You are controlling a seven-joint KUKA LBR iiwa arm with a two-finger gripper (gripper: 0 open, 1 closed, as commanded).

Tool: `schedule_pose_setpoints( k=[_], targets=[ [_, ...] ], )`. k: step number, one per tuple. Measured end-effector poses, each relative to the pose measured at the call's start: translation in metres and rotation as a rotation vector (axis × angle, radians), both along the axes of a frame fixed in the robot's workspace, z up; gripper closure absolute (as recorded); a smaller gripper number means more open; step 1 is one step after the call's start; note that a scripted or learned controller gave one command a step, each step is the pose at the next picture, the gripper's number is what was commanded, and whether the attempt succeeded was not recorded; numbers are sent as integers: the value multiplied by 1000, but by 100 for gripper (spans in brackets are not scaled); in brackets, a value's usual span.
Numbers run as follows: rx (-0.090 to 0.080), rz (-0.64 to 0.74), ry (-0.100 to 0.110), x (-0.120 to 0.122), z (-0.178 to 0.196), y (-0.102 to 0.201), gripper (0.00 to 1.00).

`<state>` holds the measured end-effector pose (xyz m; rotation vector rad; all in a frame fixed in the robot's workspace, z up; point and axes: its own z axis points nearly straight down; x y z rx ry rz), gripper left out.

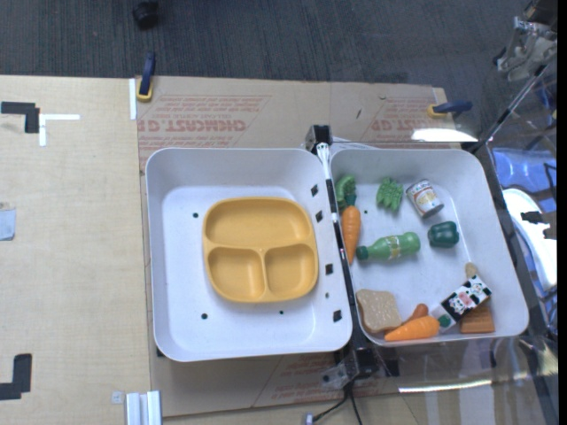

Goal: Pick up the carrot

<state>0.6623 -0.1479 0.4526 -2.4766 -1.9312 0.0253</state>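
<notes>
Looked like a robotics lab, two white bins (239, 343) clamped onto a cardboard-covered bench (71, 264), toy food as test objects, dark carpet (310, 25) beyond.

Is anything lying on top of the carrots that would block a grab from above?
Nothing visible covers either carrot. One lies against the right bin's left wall, beside the green bottle; the other touches the bread slice at the front.

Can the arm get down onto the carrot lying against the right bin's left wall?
Probably, but tightly. The carrot lies uncovered, so the top is free. The bin wall hugs its left side and the green bottle sits close to its right, leaving little finger room.
</notes>
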Motion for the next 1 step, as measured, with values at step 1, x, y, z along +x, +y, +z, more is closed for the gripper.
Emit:
schedule_pose_setpoints(
  k=[1],
  targets=[
    [0, 0, 0, 0, 0, 0, 0]
  ],
)
